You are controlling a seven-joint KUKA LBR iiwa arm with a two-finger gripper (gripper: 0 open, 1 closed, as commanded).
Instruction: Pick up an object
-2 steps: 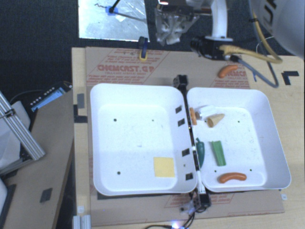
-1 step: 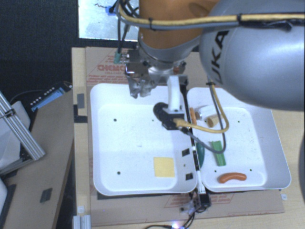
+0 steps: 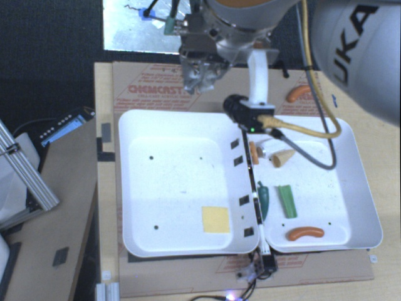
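Note:
My gripper (image 3: 200,77) hangs high over the cardboard just behind the back rim of the left bin (image 3: 127,187), and I see nothing in it. A flat yellow square (image 3: 216,219) lies near the front of the left bin. In the right bin (image 3: 362,187) lie an orange sausage (image 3: 305,233) at the front, a green stick (image 3: 287,200), a dark green pepper (image 3: 263,197) against the divider, a tan cone (image 3: 282,158) and a small orange piece (image 3: 253,150).
Another orange sausage (image 3: 299,93) rests on the cardboard behind the right bin, outside it. A yellow cable loops over the back of the right bin. A metal frame (image 3: 25,174) stands at the far left.

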